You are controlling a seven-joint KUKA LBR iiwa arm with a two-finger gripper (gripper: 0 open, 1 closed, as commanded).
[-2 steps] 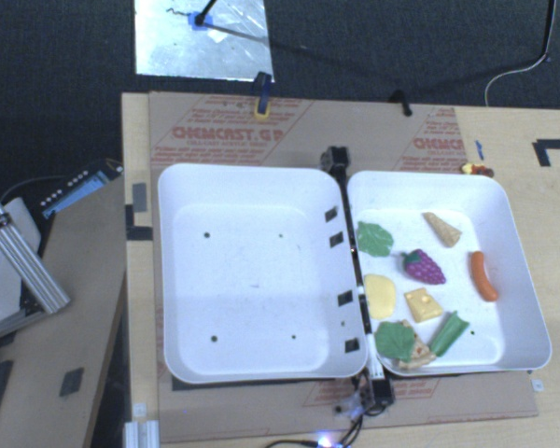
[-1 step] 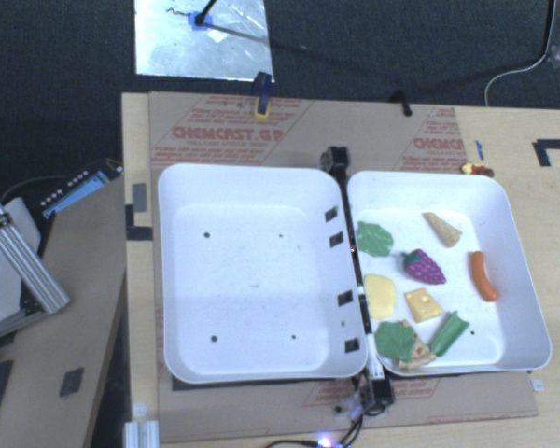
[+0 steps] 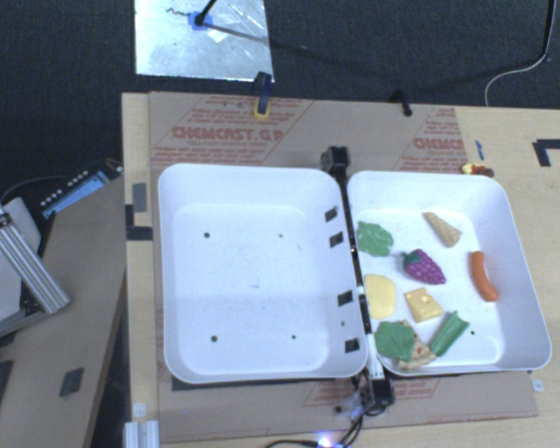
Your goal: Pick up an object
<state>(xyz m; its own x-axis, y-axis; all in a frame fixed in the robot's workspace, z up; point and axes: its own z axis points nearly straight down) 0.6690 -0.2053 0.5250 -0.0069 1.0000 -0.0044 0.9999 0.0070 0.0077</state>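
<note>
You will find the pickable toys, all looking like moulded plastic, in the right bin [image 3: 527, 329]: a knobbly purple grape bunch [image 3: 425, 267] at the centre, with a smooth orange sausage [image 3: 483, 275] just right of it, its long axis running front to back. A tan wedge [image 3: 441, 229] points up-left, and a green pod [image 3: 448, 333] slants from lower left to upper right beside a yellow cheese block [image 3: 423, 304]. You cannot tell the gripper's state.

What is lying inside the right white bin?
The right bin holds toy foods: green leaf, purple grapes, orange sausage, yellow cheese. Another leaf partly covers something tan, unidentifiable.
</note>
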